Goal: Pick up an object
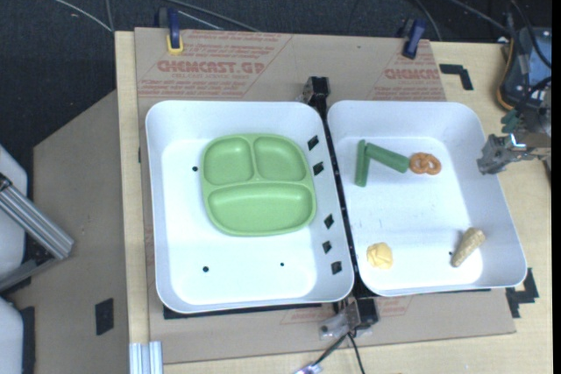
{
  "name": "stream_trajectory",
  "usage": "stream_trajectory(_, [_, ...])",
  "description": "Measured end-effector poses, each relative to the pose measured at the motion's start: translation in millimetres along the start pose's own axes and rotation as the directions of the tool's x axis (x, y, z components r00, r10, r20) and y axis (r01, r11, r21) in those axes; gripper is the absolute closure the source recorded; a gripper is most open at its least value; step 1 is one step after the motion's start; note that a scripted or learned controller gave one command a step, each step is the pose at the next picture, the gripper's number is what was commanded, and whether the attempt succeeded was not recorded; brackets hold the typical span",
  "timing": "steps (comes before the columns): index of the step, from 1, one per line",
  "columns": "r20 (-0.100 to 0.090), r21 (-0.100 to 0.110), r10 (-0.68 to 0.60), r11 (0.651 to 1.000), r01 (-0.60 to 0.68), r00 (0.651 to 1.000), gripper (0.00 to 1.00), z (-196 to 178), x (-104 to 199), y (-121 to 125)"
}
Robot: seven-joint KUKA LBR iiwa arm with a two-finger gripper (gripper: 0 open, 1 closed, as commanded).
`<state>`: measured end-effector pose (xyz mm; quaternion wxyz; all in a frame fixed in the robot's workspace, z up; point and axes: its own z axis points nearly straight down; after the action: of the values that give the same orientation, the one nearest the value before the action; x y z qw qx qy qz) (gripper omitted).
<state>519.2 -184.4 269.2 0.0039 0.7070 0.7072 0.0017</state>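
Note:
The right bin (421, 120) holds a green L-shaped piece (375, 160) and a brown pretzel (425, 163) near its back. A yellow lump (379, 255) and a tan corn-like piece (467, 247) lie near its front. In the left bin (175, 188) sits a green divided plate (259, 184). My gripper (493, 156) hangs just outside the right bin's right rim, level with the pretzel and apart from every object. It holds nothing that I can see.
A black divider with clips (326, 188) runs between the two bins. Blue clamps (175, 31) (412, 35) hold the board at the back. Cables and equipment (526, 66) crowd the right edge.

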Motion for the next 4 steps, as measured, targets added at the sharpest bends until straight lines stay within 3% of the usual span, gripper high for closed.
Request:
stream_trajectory(1, [-0.006,0.010,-0.005,1.000,0.005,1.000,1.00,16.7,54.6,1.3])
stream_trajectory(4, [-0.006,0.011,-0.006,1.000,0.006,1.000,1.00,15.7,226.9,2.9])
